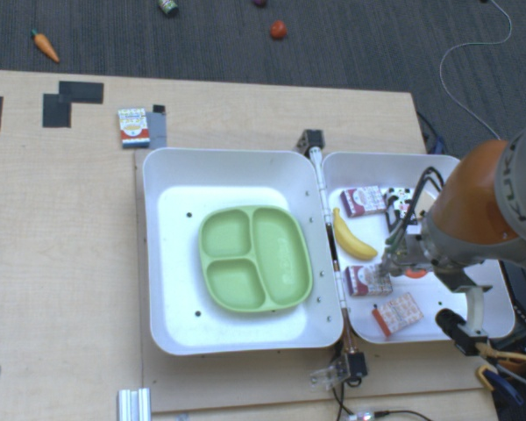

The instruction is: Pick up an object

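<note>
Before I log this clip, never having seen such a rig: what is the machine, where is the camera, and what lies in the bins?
One camera looks down at a slant on a bench with two white bins. The grey arm with an orange band reaches in from the right; its pincer hangs low over the right bin, by a small carton. I can't tell if it grips anything. That bin also holds a banana and two more cartons. The left bin holds a green divided plate.

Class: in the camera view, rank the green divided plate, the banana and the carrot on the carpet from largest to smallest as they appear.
1. Green divided plate
2. Banana
3. Carrot, though it lies farther from the camera, which may shrink it.
</note>
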Robot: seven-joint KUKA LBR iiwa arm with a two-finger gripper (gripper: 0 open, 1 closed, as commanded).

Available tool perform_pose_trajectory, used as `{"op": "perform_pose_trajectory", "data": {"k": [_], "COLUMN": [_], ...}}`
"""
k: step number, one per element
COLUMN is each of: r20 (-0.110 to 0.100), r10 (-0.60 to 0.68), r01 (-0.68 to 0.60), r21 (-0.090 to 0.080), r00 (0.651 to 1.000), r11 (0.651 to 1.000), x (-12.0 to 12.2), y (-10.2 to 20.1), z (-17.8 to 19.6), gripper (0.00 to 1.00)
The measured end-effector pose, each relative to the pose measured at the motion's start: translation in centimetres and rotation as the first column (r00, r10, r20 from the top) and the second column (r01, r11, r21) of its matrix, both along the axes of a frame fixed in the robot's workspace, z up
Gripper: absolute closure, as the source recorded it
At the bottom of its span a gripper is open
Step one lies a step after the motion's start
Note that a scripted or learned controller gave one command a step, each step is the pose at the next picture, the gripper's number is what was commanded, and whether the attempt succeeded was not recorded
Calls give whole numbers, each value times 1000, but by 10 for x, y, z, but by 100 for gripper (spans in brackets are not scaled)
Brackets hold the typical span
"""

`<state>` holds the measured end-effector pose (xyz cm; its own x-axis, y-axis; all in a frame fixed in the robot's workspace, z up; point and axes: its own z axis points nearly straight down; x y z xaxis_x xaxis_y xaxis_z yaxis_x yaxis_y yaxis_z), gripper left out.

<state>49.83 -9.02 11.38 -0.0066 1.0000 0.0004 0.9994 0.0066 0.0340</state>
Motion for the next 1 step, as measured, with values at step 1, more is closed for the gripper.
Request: {"op": "perform_pose_trajectory", "data": {"k": [1], "r20": [0], "r10": [0], "r01": [0], "r21": [0], "r00": [1000], "r11": [1000], "x": [0], "y": [0], "z": [0], "gripper": [0]}}
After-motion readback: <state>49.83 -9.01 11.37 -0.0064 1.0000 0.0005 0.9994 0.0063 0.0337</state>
